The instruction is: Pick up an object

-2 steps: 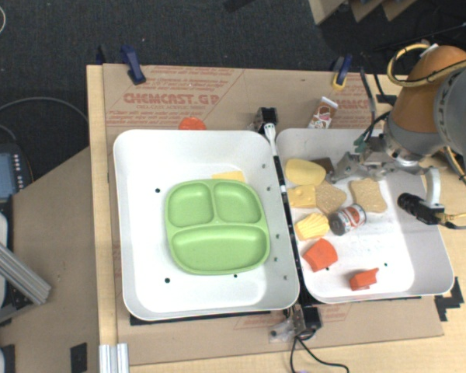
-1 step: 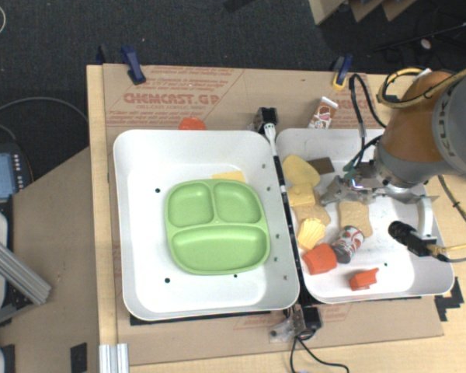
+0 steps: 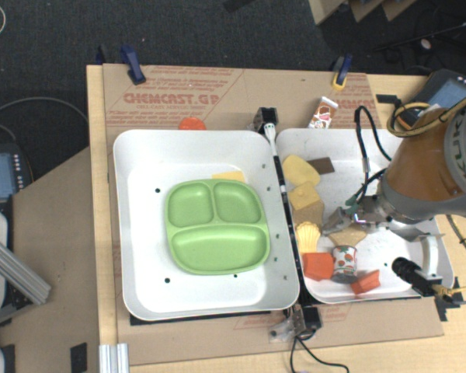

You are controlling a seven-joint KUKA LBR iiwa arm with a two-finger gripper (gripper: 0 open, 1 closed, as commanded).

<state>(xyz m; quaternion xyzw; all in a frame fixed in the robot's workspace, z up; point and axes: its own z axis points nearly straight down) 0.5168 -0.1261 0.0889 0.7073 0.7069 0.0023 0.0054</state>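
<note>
The metal two-finger pincer (image 3: 340, 222) hovers low in the right white bin (image 3: 377, 142); whether it is spread cannot be told. At its six o'clock lies a small printed can (image 3: 344, 259), at seven an orange block (image 3: 318, 266), at nine the green divided plastic plate (image 3: 216, 226).

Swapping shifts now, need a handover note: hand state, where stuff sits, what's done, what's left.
Hand: low in the right bin, over the clutter; grip state unreadable, nothing seen held.
Right bin: yellow blocks, brown piece, orange block, small printed can, red piece.
Left bin: green divided plate, yellow piece behind it.
Done: no pick confirmed.
Left: grasp and lift one object.
</note>
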